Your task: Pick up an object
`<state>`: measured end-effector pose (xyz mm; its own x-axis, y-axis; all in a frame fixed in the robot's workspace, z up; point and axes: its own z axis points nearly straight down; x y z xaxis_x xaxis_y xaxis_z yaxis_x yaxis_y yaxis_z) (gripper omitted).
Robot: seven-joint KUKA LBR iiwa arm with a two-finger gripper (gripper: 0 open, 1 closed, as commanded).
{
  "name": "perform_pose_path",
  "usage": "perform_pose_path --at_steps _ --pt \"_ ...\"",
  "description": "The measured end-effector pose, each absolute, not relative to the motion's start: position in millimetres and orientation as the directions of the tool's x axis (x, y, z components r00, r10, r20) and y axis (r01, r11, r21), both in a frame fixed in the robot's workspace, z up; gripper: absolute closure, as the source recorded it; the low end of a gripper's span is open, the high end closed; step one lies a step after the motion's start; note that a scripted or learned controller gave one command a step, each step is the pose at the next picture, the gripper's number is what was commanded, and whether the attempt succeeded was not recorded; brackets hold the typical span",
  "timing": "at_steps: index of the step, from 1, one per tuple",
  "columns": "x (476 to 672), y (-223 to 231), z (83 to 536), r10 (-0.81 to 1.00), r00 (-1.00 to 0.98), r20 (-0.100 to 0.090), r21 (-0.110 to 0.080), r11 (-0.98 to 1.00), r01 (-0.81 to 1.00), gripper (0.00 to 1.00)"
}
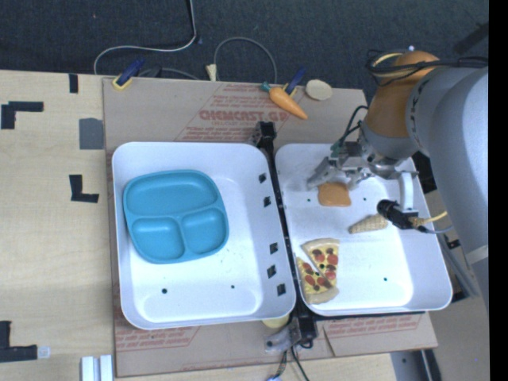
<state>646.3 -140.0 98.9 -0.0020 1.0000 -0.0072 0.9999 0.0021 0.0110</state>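
Camera view showed a tan, bread-like piece (334,195) in the right bin (397,292), near its far wall, long axis running left to right (which end leads was unclear). The gripper (340,171) hovered just above it, fingers spread, pinching nothing. A cone (368,225) lay nearby, tip pointing left; a pizza slice (319,270) sat nearer.
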Motion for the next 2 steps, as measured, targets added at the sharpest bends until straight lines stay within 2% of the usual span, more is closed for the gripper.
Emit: perform_pose_path --at_steps 1,2 --pt "646.2 -123.8 88.4 1.0 -0.002 -0.007 0.008 0.002 1.0 0.0" --pt "647.2 -124.5 99.9 1.0 -0.001 -0.007 0.011 0.001 1.0 1.0"
